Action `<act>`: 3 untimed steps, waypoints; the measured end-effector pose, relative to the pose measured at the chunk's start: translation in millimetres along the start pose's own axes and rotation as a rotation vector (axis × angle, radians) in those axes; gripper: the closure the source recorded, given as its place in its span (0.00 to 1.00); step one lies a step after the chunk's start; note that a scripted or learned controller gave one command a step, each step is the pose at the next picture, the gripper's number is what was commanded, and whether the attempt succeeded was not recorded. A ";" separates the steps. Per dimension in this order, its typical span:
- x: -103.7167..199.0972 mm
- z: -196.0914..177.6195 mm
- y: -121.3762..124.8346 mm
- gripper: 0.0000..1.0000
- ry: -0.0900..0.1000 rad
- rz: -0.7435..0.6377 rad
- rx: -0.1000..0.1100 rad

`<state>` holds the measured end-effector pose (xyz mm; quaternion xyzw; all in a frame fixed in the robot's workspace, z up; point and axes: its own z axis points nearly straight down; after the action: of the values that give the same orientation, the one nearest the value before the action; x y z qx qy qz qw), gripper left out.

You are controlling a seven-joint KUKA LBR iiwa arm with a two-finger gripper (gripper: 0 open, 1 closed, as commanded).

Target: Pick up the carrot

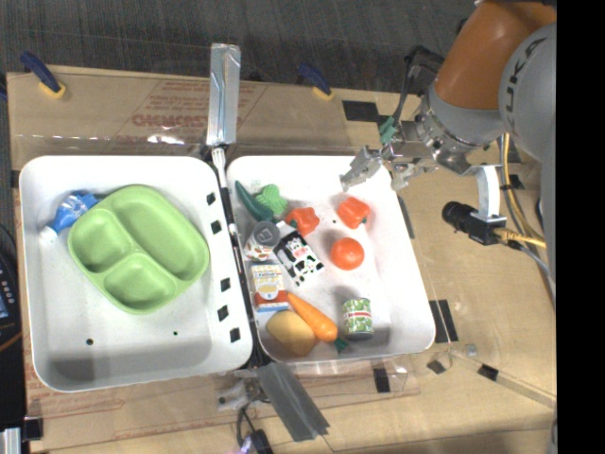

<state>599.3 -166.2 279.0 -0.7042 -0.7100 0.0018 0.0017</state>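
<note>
Carrot (313, 317) lies in right bin (408, 253), near front edge, slanted, touching potato (290, 333), w/ green can (356, 316) just beside it. Pincer (371, 170) hangs over bin's far right corner, above orange pepper (353, 212), well apart from carrot. Pincer width: cannot tell; nothing seen betw. it.

An orange carrot (314, 318) is seen lying slantwise in the right bin (416, 291), touching the potato (290, 333)
</note>
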 end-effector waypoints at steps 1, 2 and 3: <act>50.0 100.0 -61.5 0.00 0.001 -0.031 0.004; 48.1 181.1 -108.4 0.00 0.001 -0.279 -0.010; 65.1 187.4 -120.6 0.00 0.001 -0.468 -0.005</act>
<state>477.2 -102.2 92.2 -0.5202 -0.8540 -0.0006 0.0007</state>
